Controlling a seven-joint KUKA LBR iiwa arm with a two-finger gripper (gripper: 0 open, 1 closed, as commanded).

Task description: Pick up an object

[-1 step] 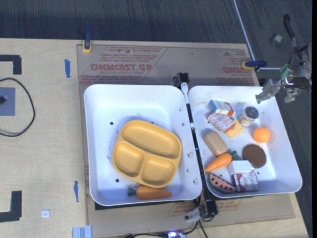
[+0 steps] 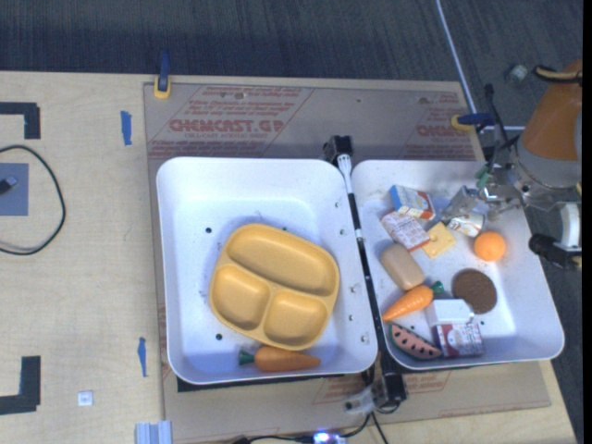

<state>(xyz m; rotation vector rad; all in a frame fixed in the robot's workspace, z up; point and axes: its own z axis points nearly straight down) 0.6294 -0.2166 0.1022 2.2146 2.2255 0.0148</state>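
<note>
The right bin (image 2: 548, 333) holds several toy foods: a blue-and-white carton (image 2: 408, 198), a red-and-white packet (image 2: 405, 226), a yellow cheese piece (image 2: 440, 240), an orange ball (image 2: 489, 246), a tan loaf (image 2: 401, 266), a carrot (image 2: 409, 302), a brown cookie (image 2: 474, 289), a watermelon slice (image 2: 413, 343) and a red-and-white box (image 2: 456, 331). My gripper (image 2: 474, 202) hangs low over the bin's far right part, just above the cheese and up-left of the orange ball. A small white item (image 2: 467, 225) lies right under it. Nothing is visibly held.
The left bin (image 2: 185, 181) carries a yellow divided plate (image 2: 273, 285) and a second carrot (image 2: 282, 360) along its front wall. The divider (image 2: 356, 239) between the bins runs just left of the toys. A black cable (image 2: 42, 202) lies on the bench at far left.
</note>
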